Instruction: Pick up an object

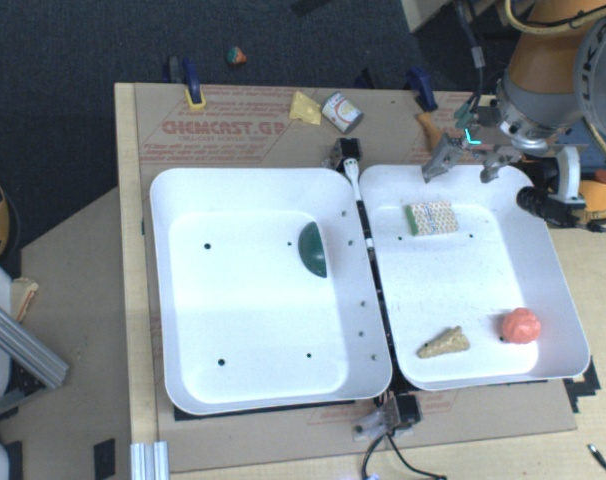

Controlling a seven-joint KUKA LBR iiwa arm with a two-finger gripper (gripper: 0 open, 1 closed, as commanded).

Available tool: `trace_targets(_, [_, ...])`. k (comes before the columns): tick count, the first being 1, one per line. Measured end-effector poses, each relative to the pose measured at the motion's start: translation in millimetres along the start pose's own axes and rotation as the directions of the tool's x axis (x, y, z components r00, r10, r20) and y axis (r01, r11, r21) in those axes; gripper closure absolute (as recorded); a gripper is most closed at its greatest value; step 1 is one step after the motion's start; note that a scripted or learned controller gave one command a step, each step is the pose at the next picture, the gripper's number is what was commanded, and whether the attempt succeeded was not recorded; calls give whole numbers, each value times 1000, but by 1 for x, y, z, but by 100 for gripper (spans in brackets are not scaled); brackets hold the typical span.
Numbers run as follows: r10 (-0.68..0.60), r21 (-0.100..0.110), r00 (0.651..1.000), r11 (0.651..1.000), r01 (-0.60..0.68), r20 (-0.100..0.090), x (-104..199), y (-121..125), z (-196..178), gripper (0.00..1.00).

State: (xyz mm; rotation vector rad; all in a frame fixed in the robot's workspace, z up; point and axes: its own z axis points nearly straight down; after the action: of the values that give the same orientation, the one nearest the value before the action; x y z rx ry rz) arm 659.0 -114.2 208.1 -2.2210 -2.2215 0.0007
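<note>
From the overhead camera, I am hovering my gripper over the far edge of the right bin, fingers spread wide and holding nothing, so I am judging this as the approach step, before any pick. The nearest target is lying just below me: a flat, speckled pad with a green edge, probably soft. Nearer the front are sitting a round, smooth-looking pink ball and a rough tan wedge. A glossy dark green piece is resting in the left bin. Next I am needing to centre over the pad and descend.
</note>
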Motion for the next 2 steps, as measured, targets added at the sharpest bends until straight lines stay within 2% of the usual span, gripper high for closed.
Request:
trace_targets(1, [-1, 10, 1000, 1000, 1, -3, 25, -16, 89, 0])
trace_targets(2, [2, 3, 1000, 1000, -2, 0, 5, -19, 92, 0])
